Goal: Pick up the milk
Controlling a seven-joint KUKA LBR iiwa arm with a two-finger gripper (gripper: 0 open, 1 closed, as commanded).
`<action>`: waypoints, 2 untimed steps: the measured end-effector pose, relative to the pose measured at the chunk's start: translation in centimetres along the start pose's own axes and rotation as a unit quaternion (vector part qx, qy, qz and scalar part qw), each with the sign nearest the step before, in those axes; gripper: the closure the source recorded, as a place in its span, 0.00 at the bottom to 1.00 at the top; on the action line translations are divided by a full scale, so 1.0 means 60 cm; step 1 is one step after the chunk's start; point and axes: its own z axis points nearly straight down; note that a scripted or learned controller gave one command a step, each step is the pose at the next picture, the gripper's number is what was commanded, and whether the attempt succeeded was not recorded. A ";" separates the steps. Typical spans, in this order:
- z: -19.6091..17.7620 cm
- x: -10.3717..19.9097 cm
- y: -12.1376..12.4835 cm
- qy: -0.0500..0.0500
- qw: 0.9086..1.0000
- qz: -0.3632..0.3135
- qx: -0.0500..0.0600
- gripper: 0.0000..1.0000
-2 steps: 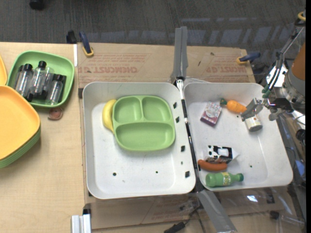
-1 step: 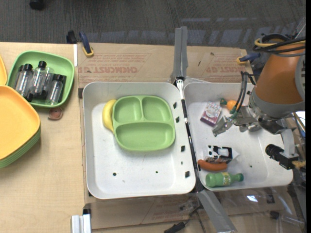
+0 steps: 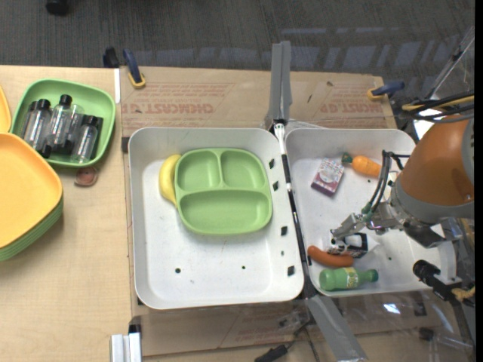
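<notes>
"CHEMCYZL" print on cardboard [image 3: 181, 105]

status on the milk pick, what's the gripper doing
Gripper low in right bin, over the hot dog, nothing seen between its fingers. Milk carton lies apart, up-left of it, untouched. Carrot beside the milk; green bottle near front wall.

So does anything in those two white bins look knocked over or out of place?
Mostly the green bottle in the right bin, lying on its side by the front wall. A yellow item in the left bin is half tucked under the green divided plate. No spills.
</notes>
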 end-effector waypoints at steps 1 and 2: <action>-0.119 0.041 0.036 0.001 0.986 -0.169 0.006 0.00; -0.130 0.122 0.254 0.001 0.986 -0.168 0.007 0.00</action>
